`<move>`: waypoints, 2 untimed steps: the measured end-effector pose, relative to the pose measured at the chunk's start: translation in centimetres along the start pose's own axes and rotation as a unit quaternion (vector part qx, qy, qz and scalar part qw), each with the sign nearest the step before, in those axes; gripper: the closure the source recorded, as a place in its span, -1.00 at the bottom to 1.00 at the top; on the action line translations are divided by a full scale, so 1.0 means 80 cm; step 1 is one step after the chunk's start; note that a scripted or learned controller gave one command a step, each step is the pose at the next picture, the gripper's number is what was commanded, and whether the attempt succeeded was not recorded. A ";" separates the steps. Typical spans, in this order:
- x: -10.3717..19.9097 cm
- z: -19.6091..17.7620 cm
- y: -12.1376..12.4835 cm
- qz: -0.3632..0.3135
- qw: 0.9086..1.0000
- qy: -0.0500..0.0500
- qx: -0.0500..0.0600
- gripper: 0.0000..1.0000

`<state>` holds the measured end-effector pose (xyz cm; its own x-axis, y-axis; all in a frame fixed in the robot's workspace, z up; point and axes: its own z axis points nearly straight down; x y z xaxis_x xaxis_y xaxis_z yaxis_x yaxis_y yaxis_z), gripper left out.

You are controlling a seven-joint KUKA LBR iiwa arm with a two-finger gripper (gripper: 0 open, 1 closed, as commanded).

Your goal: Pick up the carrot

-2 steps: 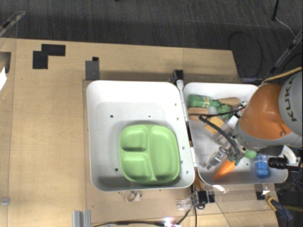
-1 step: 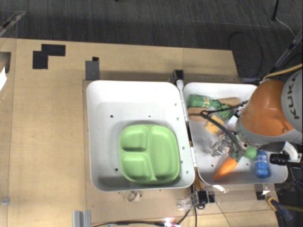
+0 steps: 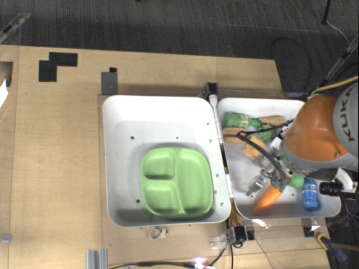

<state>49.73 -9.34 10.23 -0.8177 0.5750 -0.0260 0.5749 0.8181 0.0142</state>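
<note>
Wooden bench (image 3: 56, 167) bears two white bins (image 3: 129, 122), dark carpet (image 3: 168, 15) beyond.

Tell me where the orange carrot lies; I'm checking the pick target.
The orange carrot lies in the right white bin, near its front edge, left of the blue bottle.

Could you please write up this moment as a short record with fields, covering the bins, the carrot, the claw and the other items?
left bin: holds a green divided plate
right bin: holds the carrot, a green bottle, a blue item
carrot: orange, lying tilted near the bin's front wall
arm: reaches in from the right, over the right bin
claw: directly above the carrot's upper end; grip cannot be judged
</note>
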 end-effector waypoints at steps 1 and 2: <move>0.011 0.016 0.004 0.065 0.998 0.005 0.004 -1.00; 0.003 0.016 0.011 0.129 0.992 0.009 0.005 -1.00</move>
<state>50.09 -8.51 8.92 -0.6438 0.7652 -0.0049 0.7651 0.6438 0.0080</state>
